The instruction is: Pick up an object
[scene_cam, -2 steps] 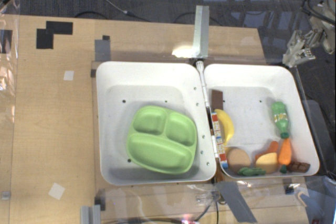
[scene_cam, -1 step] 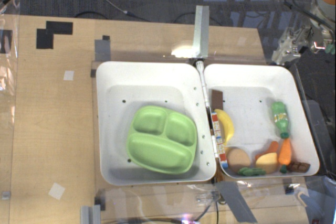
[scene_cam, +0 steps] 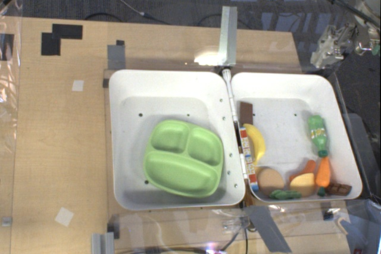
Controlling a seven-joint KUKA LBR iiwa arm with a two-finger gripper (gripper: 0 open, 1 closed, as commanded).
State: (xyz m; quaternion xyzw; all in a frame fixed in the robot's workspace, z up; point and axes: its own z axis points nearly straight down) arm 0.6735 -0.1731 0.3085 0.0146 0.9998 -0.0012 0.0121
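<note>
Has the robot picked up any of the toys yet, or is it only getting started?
Only getting started. Nothing looks done: the banana, green bottle and carrot all lie in the right bin, and the green plate sits in the left bin. Nothing is in hand: the end effector hangs above the bench beyond the right bin's far corner, with no toy in it. Left: reach into a bin, grab something and lift it.

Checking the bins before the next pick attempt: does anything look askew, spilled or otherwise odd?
Nothing is spilled or visibly damaged. The green divided plate sits slightly rotated in the left bin. In the right bin, the banana, green bottle and carrot crowd the edges and near corner.
</note>
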